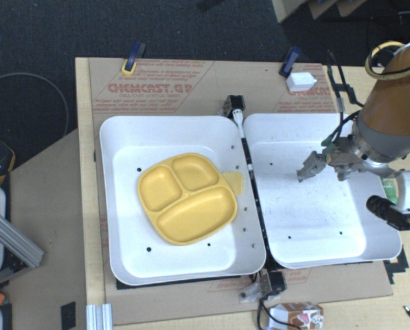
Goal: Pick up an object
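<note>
Yellow tray: lies flat in your left bin, free to grasp. Gripper: over right bin, well apart; jaws spread, holding nothing.

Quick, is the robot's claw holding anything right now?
End effector: over the right bin, nothing seen in it; open or closed cannot be told. The yellow plate lies in the left bin.

Two shallow white bins, the left bin and the right bin, sit side by side on a cardboard-covered bench. A blue-and-yellow clamp and a blue clamp grip its far edge.
</note>
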Robot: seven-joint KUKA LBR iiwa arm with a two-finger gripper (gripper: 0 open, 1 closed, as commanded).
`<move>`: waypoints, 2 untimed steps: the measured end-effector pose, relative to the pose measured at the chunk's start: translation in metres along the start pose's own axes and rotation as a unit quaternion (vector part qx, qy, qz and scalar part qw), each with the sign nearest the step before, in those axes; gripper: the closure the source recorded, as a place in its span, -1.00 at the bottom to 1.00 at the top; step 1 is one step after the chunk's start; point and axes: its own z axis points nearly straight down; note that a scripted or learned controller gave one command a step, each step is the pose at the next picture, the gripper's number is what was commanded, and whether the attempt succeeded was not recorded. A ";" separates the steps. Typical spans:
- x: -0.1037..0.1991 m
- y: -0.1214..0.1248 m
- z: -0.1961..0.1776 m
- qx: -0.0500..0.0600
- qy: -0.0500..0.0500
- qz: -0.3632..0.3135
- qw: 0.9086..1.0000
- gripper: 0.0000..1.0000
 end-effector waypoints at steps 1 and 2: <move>0.087 -0.050 -0.093 -0.004 0.002 -0.005 1.000 -1.00; 0.082 -0.049 -0.098 -0.002 0.000 0.000 1.000 1.00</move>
